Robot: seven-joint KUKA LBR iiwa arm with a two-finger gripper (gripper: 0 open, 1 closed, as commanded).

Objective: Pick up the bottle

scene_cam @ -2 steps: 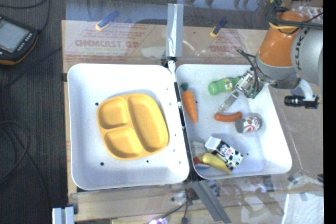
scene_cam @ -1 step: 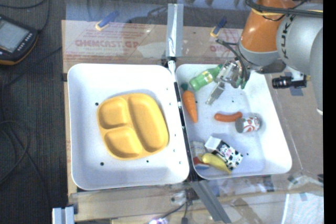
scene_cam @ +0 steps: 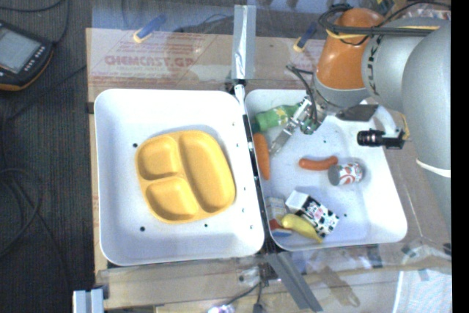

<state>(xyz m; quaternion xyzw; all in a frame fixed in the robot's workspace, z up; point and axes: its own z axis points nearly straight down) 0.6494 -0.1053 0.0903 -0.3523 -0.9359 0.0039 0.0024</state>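
Bottle (scene_cam: 272, 118) | green, lying flat | right bin (scene_cam: 381, 227) | gripper (scene_cam: 297, 122) touching

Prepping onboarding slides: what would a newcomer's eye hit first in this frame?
Probably the yellow compartment tray, bright against the left bin. Next, the arm's orange band at upper right, with the gripper down in the right bin right beside the green bottle. Then the clutter there: a carrot, a sausage and a banana.
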